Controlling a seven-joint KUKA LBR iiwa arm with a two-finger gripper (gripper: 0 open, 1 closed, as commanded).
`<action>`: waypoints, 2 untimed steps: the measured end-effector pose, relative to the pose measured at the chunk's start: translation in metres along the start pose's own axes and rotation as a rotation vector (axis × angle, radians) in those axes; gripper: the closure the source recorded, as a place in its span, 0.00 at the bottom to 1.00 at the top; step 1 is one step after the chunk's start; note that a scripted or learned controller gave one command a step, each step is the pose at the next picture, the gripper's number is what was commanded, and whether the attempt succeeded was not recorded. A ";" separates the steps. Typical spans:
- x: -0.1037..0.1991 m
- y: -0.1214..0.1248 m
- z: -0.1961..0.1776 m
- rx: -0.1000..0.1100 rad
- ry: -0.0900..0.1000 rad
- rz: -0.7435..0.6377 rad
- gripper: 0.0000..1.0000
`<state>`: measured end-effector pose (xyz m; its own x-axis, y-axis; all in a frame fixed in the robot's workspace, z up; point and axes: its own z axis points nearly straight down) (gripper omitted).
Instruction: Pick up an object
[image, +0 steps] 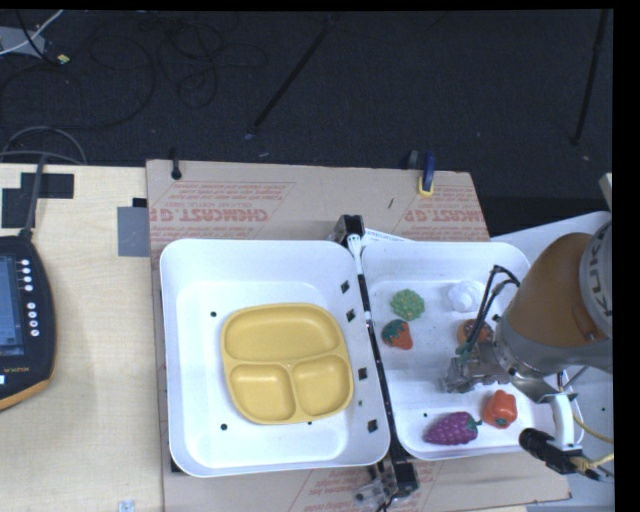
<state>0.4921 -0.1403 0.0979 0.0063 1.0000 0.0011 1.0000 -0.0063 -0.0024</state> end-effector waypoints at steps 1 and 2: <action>0.103 0.027 -0.095 -0.010 0.004 -0.017 1.00; 0.127 -0.015 -0.224 -0.013 0.002 -0.009 1.00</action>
<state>0.4788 -0.0137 0.3220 -0.0029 1.0000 0.0029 0.9999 0.0028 0.0108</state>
